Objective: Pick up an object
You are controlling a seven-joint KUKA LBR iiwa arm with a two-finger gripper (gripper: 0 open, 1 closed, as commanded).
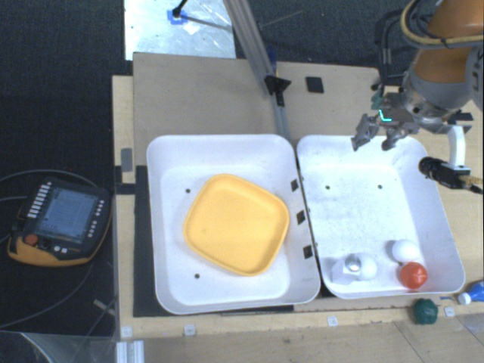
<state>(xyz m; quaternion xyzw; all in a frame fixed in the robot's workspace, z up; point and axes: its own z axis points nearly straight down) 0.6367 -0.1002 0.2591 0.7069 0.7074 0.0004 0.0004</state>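
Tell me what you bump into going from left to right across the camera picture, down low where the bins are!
Handheld control pad → yellow plate in the left bin → silvery-white object → white ball → red ball in the right bin → dark green ball on the bench.

Even, fairly bright overhead light washes out the two white bins, leaving only faint, soft shadows under their rims. A shiny floor patch at the top glares strongly. The picture is slightly soft and grainy, the dark floor nearly featureless.
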